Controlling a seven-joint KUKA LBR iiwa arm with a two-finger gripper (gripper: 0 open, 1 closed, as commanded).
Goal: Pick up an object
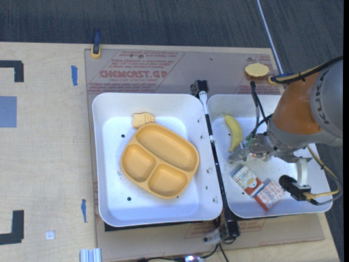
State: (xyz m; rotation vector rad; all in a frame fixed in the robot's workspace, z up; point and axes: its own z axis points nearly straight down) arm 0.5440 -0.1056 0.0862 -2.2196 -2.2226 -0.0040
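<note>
Camera view: a grey arm with an orange band (pixel 294 111) reaches in from the right over the right-hand shallow white bin (pixel 322 203) on the bench.
Hand: the metal two-finger hand (pixel 240 153) sits low in that bin, just beside the lower tip of a yellow plastic banana (pixel 233 130); whether it is released or clenched cannot be told from this angle, and nothing is seen between its tips.
Candidates: the banana lies along the bin's left side; a small white carton with red print (pixel 245 179) and a red-and-white packet (pixel 269 194) lie near each other toward the bin's front edge.
Left bin: the other white bin (pixel 103 146) holds a yellow three-compartment plastic plate (pixel 159 160) and a small tan toy piece (pixel 143 119) touching its upper rim.
Step in hand: apparently the approach to a grasp, most likely on the banana.
Next move: the hand needs to straddle one object squarely, close, then lift clear of the bin wall.
</note>
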